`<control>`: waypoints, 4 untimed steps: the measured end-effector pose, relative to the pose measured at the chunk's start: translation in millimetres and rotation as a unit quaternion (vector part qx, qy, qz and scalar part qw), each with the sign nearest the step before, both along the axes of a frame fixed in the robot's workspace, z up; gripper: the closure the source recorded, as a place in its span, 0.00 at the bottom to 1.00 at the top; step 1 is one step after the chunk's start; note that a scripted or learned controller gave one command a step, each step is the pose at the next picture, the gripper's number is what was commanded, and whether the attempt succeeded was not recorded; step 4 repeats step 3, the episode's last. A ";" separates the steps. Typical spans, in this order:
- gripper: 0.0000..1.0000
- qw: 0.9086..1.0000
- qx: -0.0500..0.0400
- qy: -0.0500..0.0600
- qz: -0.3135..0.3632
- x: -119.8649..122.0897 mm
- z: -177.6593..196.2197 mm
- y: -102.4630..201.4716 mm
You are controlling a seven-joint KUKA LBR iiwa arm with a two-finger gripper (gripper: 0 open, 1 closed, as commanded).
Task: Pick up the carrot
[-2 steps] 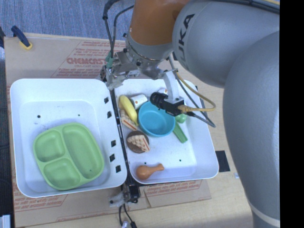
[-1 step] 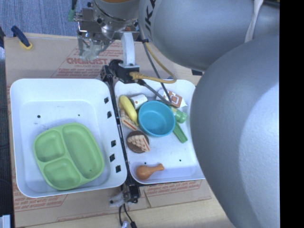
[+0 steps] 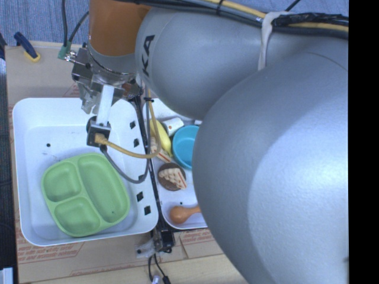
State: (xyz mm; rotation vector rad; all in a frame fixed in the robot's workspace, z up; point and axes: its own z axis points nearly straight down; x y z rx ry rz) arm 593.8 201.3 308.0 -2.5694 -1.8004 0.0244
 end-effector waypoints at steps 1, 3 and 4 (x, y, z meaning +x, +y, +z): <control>1.00 0.999 -0.002 0.003 -0.043 -42.5 -114.0 16.6; 1.00 0.989 -0.002 0.000 -0.145 4.7 -45.3 -47.7; 1.00 0.989 -0.002 0.000 -0.145 4.7 -45.3 -47.7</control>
